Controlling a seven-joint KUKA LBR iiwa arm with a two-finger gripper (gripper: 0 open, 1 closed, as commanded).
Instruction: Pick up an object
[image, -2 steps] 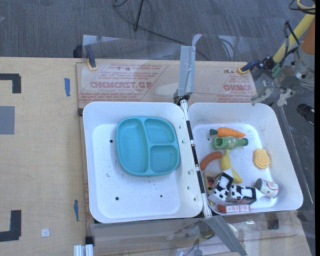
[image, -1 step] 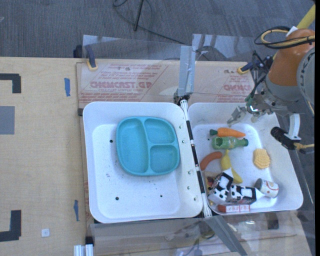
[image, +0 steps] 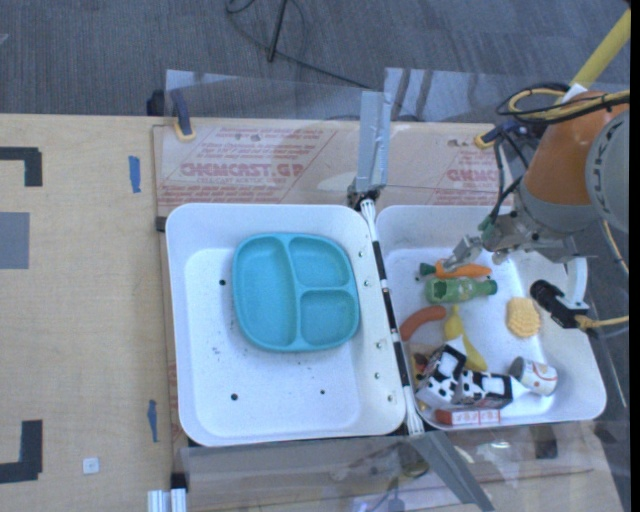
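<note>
The right bin (image: 590, 395) holds several small toys. An orange carrot (image: 463, 269) lies at the back, with a green bottle (image: 460, 290) just in front of it. My gripper (image: 468, 250) hangs low over the bin's back part, right above the carrot's far end and touching or nearly touching it. Further forward lie a red sausage (image: 422, 320), a yellow round waffle (image: 522, 317), yellow banana pieces (image: 457, 326), a black-and-white cow toy (image: 462, 382) and a white rounded toy (image: 541, 376).
The left bin (image: 200, 330) holds a teal divided plate (image: 296, 292). A ridge (image: 385, 300) separates the two bins. The grey arm with its orange band (image: 565, 160) and cables (image: 560, 300) stands over the right bin's back right corner. Cardboard (image: 250, 165) lies behind the bins.
</note>
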